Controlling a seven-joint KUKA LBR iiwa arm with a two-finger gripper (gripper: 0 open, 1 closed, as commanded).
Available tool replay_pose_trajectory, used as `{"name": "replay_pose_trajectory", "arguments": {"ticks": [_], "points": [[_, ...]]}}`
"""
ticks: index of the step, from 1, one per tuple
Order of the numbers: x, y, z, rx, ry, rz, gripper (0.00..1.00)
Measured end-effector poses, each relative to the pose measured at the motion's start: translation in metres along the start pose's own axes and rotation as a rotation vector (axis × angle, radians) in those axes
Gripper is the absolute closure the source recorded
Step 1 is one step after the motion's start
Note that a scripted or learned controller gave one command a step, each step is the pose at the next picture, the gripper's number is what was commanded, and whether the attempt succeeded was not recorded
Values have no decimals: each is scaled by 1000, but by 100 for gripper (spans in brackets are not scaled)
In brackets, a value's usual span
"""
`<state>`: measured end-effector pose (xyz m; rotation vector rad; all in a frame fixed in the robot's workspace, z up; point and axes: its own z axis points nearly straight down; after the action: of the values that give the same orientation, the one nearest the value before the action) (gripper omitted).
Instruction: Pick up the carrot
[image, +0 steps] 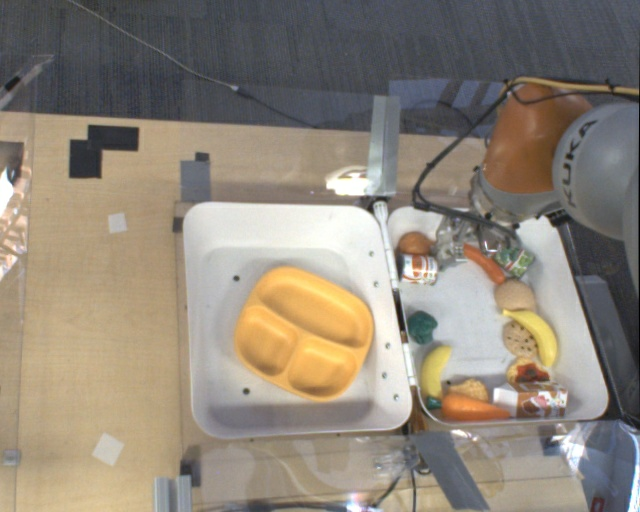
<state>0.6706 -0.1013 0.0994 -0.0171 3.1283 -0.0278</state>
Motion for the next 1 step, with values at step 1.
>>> {"name": "replay_pose_trajectory", "arguments": {"ticks": [1], "points": [[112, -17, -25, -15, 5, 179, 100]]}}
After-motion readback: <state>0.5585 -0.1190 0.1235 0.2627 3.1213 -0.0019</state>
